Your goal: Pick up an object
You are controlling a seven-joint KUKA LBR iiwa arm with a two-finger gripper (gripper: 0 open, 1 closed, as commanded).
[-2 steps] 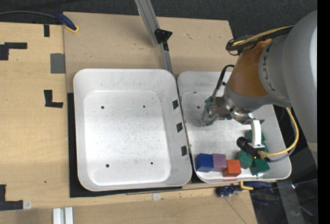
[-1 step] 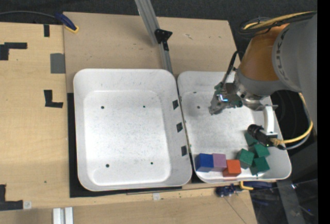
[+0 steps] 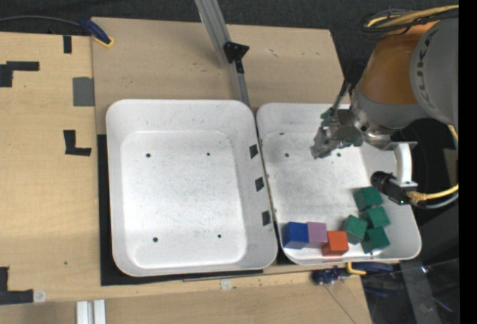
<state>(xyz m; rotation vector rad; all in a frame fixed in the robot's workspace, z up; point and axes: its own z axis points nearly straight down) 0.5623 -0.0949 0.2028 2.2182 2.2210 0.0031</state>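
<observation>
— Over the right bin (image 3: 298,129), what do we make of the arm?

— We see the arm (image 3: 406,73) come in from the right edge, its grey body and orange band bent down over the bin's upper part. The gripper (image 3: 326,147) hangs at its tip, above the bin's bare floor near the top middle. We cannot tell how its fingers stand; they are too dark and small for us to read.

— And the bins, going left to right?

— The left bin (image 3: 119,166) lies just beside the right one, their rims touching along the middle. In the right bin we find the blocks gathered along the lower edge: a blue block (image 3: 296,233), then a purple block (image 3: 317,232) touching it, then an orange block (image 3: 337,242) just beside that. Further right we count a cluster of green blocks (image 3: 370,218) stacked up the lower right corner.

— Where do those lie against the gripper?

— All of them sit below it, well apart. The blue and purple ones lie almost straight down from it, the green ones down and to the right. We see nothing between its fingers.
</observation>
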